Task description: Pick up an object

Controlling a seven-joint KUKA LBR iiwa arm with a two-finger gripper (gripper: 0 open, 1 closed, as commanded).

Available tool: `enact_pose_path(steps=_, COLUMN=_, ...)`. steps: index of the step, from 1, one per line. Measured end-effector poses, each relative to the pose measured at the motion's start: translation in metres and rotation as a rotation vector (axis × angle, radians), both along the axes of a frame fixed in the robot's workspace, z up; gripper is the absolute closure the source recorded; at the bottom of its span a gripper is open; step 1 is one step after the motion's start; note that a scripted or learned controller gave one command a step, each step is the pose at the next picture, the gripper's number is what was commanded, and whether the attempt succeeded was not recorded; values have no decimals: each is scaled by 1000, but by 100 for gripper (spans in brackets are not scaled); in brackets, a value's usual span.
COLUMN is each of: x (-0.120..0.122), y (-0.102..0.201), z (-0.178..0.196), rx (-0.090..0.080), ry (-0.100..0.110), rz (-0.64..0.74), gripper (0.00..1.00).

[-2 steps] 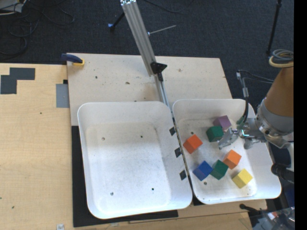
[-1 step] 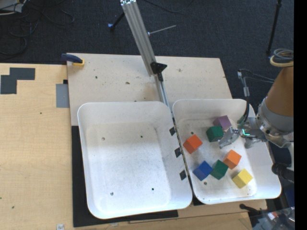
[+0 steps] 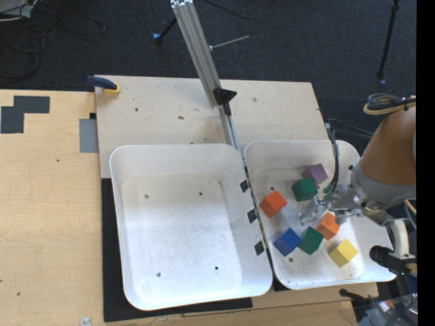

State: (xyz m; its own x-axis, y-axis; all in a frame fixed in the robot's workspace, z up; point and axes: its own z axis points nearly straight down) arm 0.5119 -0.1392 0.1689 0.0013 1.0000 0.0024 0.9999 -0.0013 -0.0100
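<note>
Your tool (image 3: 319,209) sits low in the right bin (image 3: 285,151), among the blocks; you cannot tell its state from here. The orange block (image 3: 328,225) lies just beside it, touching the dark green block (image 3: 311,240). These blocks look light, rigid and smooth-faced, so take one across two flat opposite sides, squarely, or it will likely squirt out.

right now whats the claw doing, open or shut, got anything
Claw: down in the right bin among the blocks, beside an orange block. Open or shut cannot be told, and no block is seen in its grasp.
</note>
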Motion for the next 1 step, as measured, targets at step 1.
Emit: enact_pose_path(steps=1, x=-1, y=6, z=-51, rx=-11, ry=-17, rz=-4, gripper=0)
